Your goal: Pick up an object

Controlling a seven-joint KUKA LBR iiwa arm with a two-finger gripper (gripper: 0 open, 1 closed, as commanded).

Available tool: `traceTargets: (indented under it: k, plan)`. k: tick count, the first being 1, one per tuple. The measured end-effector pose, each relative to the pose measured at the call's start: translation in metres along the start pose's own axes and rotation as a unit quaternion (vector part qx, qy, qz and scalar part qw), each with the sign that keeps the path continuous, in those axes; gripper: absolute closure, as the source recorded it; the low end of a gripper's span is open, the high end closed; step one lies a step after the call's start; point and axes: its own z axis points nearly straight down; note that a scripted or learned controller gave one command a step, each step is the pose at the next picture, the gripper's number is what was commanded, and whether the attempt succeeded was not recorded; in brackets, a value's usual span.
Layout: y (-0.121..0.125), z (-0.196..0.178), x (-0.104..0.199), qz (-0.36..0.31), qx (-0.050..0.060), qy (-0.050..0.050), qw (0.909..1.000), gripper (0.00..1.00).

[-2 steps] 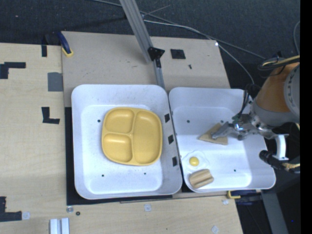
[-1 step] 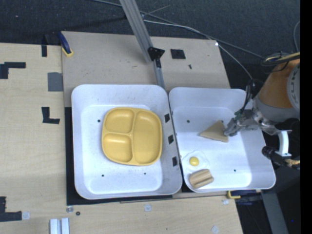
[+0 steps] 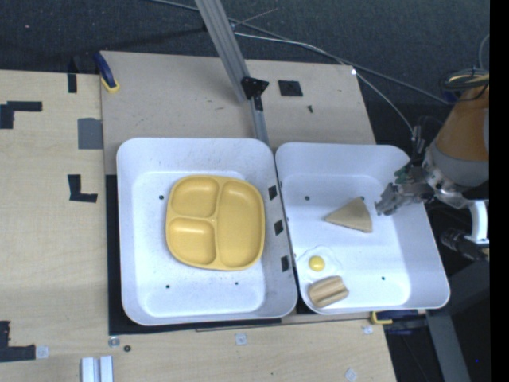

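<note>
A wooden desk (image 3: 199,94) holds two white bins side by side. The left bin (image 3: 139,213) has a yellow plate (image 3: 215,221) in its middle. The plate has three parts: one long part on the right side and two small parts on the left side.

The right bin (image 3: 413,253) has three food toys in it. A tan wedge (image 3: 351,216), like a slice of bread or cheese, lies near the middle of this bin. Its thin tip points to 9 o'clock. A small egg (image 3: 316,262) with a yellow middle lies at 7 o'clock from the wedge. A little brown roll (image 3: 327,290) lies just below the egg, at 6 o'clock, near the front wall of the bin.

The arm (image 3: 461,146) comes in from 3 o'clock. It has an orange band. The claw (image 3: 391,200) is low over the right side of the right bin. It sits just beside the wide end of the wedge, at 3 o'clock from it. I cannot tell if it touches the wedge. I cannot tell if the claw is apart or together, as it is too small and dark to see well. Nothing can be seen held in it.

A grey pole (image 3: 227,42) slants across the desk at 12 o'clock. Thin wires (image 3: 318,50) run over the dark floor behind the desk.
</note>
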Motion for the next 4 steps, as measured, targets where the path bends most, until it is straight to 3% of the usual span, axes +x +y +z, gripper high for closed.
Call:
traceTargets:
  k: [1, 2, 4]
  plan:
    - [0.001, -0.064, -0.001, 0.0, -0.001, 0.0, 1.0, 1.0]
    - [0.002, -0.103, 0.0, 0.0, 0.0, 0.0, 1.0, 1.0]
    - [0.015, -0.08, 0.102, -0.002, 0.003, 0.001, 1.0, 1.0]
